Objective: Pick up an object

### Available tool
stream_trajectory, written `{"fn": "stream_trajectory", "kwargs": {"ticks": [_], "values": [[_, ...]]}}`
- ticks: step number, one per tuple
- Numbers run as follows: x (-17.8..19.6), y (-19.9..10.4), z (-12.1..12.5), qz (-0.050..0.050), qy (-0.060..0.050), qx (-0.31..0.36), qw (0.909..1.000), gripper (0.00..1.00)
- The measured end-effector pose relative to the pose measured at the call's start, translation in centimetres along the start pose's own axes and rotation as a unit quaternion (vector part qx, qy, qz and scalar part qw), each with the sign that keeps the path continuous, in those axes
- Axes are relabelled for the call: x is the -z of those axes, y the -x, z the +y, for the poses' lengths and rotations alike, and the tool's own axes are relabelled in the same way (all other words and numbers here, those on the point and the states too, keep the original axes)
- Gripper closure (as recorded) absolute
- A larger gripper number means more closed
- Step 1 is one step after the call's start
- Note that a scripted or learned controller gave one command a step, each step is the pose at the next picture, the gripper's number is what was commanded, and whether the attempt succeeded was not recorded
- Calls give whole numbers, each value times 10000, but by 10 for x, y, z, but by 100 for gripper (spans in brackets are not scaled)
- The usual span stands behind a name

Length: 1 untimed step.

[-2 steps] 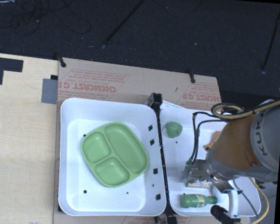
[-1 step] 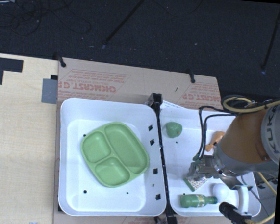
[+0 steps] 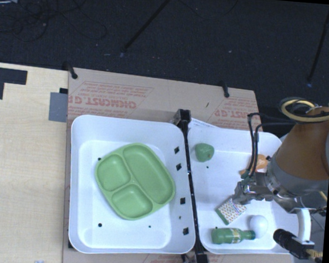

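tool (image 3: 243, 193) low in right bin (image 3: 231, 160), finger state cannot tell | patterned packet (image 3: 230, 210) just under it, contact unclear | green bottle (image 3: 232, 236) and white ball (image 3: 258, 224) near, below | green lump (image 3: 203, 152) apart, upper left | green divided plate (image 3: 135, 180) in left bin (image 3: 85, 172)

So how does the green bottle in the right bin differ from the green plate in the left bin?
The green bottle is small, narrow and lying on its side; the green plate is much larger, flat and split into three compartments. The bottle is darker green with a label, the plate pale and plain. The bottle has neighbours close by; the plate lies alone. Both are green.
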<state>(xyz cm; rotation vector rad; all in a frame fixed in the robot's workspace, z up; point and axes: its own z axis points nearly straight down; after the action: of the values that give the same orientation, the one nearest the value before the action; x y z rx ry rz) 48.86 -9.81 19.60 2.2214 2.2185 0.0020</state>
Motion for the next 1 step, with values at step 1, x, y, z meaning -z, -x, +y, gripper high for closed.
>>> {"fn": "stream_trajectory", "kwargs": {"ticks": [1], "values": [[47, 2, -8, 3, -5, 9, 10000, 100]]}}
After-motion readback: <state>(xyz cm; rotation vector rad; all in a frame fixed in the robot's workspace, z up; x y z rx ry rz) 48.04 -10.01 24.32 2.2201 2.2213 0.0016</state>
